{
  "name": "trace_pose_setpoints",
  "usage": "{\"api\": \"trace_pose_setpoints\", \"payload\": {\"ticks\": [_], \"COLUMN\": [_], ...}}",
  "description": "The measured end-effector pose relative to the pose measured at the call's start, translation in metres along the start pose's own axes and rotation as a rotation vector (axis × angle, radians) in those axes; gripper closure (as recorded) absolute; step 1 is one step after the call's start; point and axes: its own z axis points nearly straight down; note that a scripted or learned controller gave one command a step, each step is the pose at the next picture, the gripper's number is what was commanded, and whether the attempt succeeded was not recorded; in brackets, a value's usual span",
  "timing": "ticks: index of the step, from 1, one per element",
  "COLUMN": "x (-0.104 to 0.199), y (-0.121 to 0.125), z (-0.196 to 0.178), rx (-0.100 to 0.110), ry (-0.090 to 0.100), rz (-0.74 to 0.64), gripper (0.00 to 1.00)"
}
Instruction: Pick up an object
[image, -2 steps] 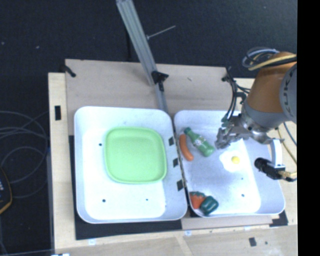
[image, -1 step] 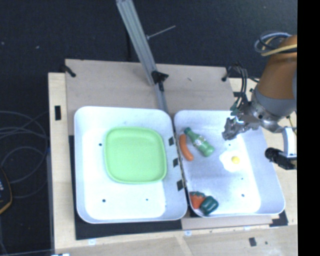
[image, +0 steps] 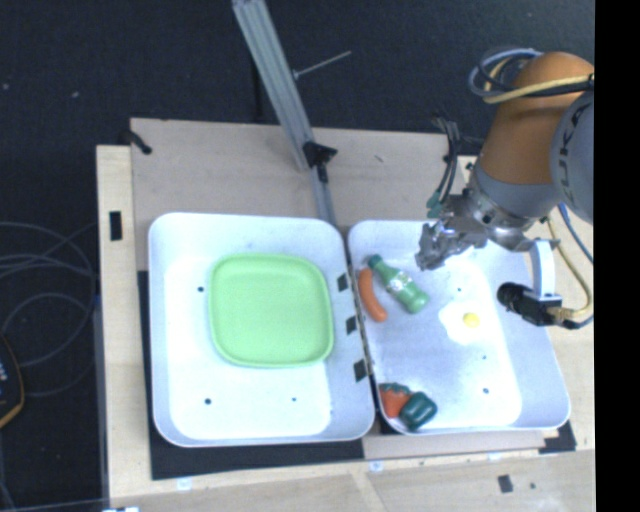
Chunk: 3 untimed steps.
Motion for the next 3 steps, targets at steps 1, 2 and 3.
{"api": "trace_pose_setpoints", "payload": {"ticks": [1, 2, 3], "x": [0.052, 0.098, 0.147], "y": [0.007, 0.014, 0.029], "z": [0.012, 0.021, 0.009], "rx": [0.002, 0.002, 0.001], "ry": [0.000, 0.000, 0.000], "rz": [0.000, 0.000, 0.000], "gripper": [1.00, 1.00, 1.00]}}
